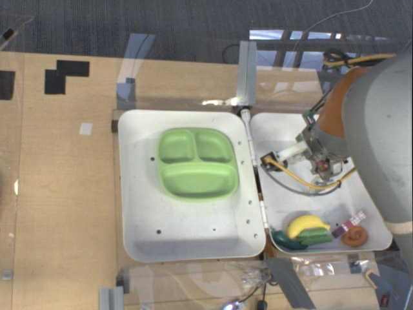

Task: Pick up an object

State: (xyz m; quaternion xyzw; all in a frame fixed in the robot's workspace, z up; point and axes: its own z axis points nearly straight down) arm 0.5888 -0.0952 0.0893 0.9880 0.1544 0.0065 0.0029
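Note:
My gripper (324,167) hangs over the middle of the right bin (281,129), below the arm's orange band, and nothing shows in its grasp. Toys lie along that bin's near edge, below the gripper and apart from it. A yellow banana (306,225) rests against a dark green vegetable (301,239). To their right sits a brown ring-shaped toy (354,236), with a small purple and pink piece (355,221) just behind it.
The left bin (139,225) holds a green divided plate (196,163) near its centre. A metal post (247,76) stands behind the wall shared by the two bins. The large grey arm (381,141) covers the right bin's right side.

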